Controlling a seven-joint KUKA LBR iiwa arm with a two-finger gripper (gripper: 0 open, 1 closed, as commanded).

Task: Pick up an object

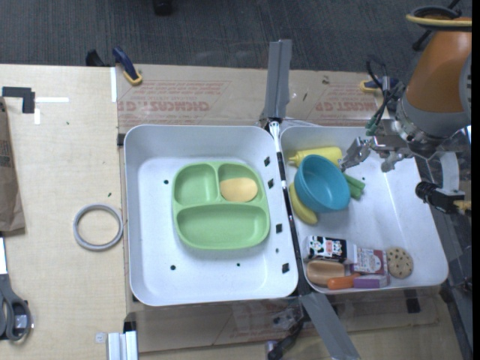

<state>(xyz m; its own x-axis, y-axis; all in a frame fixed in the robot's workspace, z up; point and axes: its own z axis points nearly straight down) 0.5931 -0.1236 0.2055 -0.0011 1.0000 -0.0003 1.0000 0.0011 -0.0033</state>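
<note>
My tool (369, 153), seemingly spread apart and holding nothing, hangs beside the bowl (322, 184) in the right bin (420, 235); next: descend, grip.

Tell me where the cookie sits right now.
The cookie lies in the right bin's near right corner, beside the small pink carton.
</note>
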